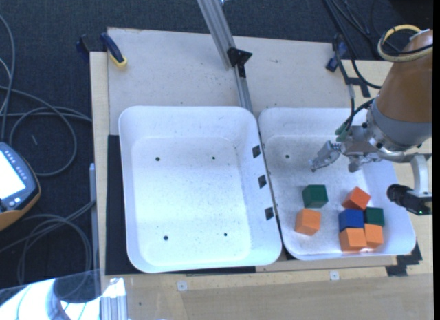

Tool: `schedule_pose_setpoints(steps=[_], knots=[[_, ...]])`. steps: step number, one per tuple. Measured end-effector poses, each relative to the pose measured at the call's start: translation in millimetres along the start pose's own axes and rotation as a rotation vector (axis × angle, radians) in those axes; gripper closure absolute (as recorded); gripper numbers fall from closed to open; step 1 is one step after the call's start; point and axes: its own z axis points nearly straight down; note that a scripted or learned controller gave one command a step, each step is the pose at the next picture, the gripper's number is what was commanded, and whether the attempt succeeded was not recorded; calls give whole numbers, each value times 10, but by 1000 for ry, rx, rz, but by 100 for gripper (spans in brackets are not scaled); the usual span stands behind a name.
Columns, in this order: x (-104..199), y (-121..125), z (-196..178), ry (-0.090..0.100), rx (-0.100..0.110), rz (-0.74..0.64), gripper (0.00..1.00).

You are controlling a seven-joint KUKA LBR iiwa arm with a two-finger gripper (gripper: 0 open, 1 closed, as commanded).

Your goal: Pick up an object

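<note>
The grey arm (405, 98) reaches in from the right, its jaws hanging over the right bin (289, 243), apart and holding nothing. Below them on the bin floor lie the blocks: a dark green cube (315, 195), an orange cube (308, 221) near it, and a tight cluster of orange, blue and green blocks (360, 221) toward the right wall. The left bin (130, 133) sits beside it on the table (172, 71).
</note>
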Motion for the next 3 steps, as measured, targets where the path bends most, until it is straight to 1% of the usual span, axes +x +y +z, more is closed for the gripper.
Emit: schedule_pose_setpoints(steps=[1,2,3], knots=[[53,-281,698,2,10,1,0],[49,-246,549,0,-2,0,100],[49,-248,555,0,-1,0,0]])
